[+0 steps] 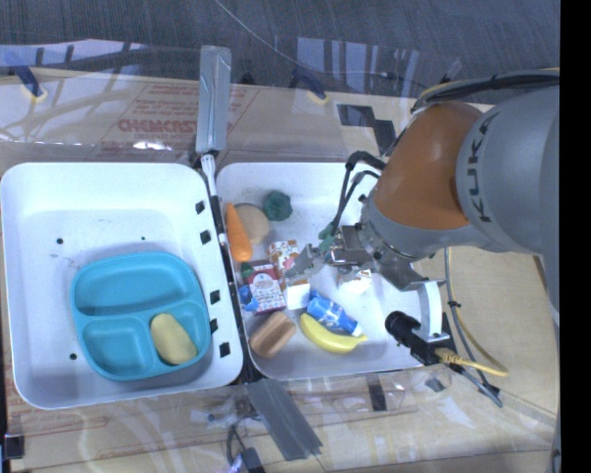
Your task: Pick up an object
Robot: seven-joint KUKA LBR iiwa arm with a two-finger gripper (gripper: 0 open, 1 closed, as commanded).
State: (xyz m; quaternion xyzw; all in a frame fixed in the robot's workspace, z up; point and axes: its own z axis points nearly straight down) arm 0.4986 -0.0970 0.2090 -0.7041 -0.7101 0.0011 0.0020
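Camera view shows the arm's gripper [347, 254] low over the right bin [305, 180]; whether it is wide or narrow, I cannot tell. A banana [330, 337] lies just below it, its long axis crosswise, beside a blue packet [331, 313].

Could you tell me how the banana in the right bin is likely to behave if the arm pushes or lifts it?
The banana is curved and looks smooth, so it may pivot or slide when pushed. It lies against the blue packet, near the hot dog, so a push would likely shift them. It looks like a toy, probably light and rigid.
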